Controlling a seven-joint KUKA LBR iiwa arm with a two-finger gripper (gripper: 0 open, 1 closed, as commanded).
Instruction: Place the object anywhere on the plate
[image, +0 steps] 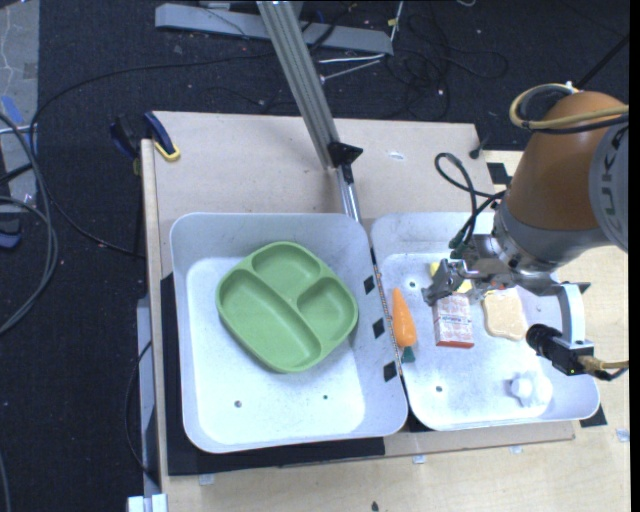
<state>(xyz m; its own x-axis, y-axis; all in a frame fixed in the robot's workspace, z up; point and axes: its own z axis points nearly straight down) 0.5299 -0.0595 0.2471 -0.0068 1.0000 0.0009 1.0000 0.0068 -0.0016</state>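
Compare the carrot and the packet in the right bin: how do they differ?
The carrot is orange, slim and tapered; the packet is flat, rectangular, white and red. The carrot lies at the bin's left edge, clear of the arm; the packet sits further right, just below the gripper. Both lie lengthwise, roughly parallel, off the green plate.

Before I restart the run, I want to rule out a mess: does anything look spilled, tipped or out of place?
Nothing looks spilled or broken. The green plate sits flat in the left bin. The carrot, red-and-white packet and bread slice lie loose in the right bin, none on the plate yet.
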